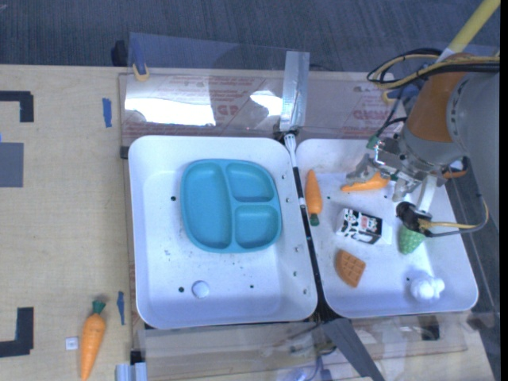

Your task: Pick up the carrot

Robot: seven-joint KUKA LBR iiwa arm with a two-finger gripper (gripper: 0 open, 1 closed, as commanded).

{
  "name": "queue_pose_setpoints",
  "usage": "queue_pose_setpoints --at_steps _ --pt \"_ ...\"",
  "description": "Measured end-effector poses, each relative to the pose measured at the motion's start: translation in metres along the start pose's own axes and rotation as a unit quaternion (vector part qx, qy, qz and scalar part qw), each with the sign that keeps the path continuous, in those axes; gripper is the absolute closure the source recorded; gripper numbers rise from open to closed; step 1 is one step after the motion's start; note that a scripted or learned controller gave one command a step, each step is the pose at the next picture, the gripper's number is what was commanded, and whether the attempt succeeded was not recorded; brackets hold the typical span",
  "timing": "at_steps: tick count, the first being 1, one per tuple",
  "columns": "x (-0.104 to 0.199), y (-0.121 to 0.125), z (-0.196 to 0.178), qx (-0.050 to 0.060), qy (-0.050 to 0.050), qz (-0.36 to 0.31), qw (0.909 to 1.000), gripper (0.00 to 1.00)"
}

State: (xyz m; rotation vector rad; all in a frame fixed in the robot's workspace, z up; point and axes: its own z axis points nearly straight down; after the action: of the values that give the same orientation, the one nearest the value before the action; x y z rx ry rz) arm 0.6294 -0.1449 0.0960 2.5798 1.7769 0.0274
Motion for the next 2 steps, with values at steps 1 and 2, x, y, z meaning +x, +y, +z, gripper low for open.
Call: queue_pose_setpoints --at_steps 1,2 --pt "0.022 0.017 0.010 0.011 -0.004 -0.184 0.9829 0.00" --pt "0.000 0.042 -0.019 0.006 -0.005 -0.026 0.9996 0.00"
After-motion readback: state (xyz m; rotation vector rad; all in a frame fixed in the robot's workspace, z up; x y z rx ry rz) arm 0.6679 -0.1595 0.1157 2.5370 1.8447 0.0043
